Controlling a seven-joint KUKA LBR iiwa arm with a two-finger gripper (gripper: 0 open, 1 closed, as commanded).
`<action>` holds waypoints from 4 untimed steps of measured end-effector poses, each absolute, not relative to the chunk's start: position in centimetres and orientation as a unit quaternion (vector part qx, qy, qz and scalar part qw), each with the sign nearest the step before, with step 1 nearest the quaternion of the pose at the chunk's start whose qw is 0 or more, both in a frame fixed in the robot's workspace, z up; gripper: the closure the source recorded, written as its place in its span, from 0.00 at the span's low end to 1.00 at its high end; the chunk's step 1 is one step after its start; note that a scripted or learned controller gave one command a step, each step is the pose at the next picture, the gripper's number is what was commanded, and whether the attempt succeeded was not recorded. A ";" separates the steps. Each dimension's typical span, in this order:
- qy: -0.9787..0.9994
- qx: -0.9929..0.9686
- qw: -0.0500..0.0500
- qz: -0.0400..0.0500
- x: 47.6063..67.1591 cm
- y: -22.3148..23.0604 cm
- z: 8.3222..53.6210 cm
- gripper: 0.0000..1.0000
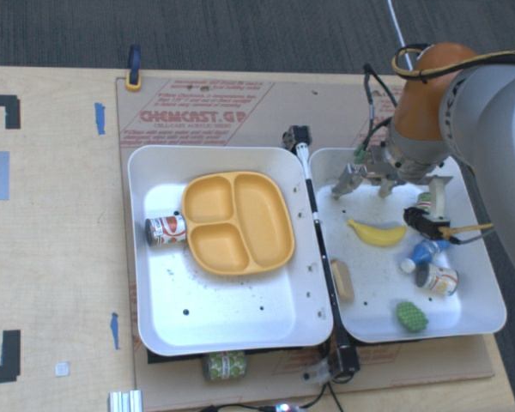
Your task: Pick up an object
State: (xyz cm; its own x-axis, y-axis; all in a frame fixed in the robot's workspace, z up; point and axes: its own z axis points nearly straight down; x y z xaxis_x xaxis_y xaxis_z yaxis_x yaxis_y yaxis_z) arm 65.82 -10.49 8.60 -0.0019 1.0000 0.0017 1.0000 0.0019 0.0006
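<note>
My gripper [363, 185] hangs over the back left part of the right bin [485, 316], fingers spread open with nothing between them. A yellow banana [378, 233] lies just in front of it, on the bin floor. Further forward are a blue and white bottle [420, 257], a small pale cup [443, 282], a green bumpy object [412, 316] and a tan block [341, 280] by the left wall. None of them touches the gripper.
The left bin [154, 316] holds a yellow divided plate [238, 221] and a red can [166, 228] lying beside it. A green can [226, 366] lies outside, in front of the left bin. The arm's grey body covers the right bin's back right corner.
</note>
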 end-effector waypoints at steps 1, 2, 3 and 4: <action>-0.708 -0.707 0.000 0.000 65.1 -9.2 8.6 0.00; -0.707 -0.707 -0.002 -0.001 65.6 -10.6 8.6 0.00; -0.708 -0.707 -0.001 -0.001 65.6 -9.3 8.6 0.00; -0.707 -0.707 -0.001 0.000 63.2 -9.2 8.6 0.00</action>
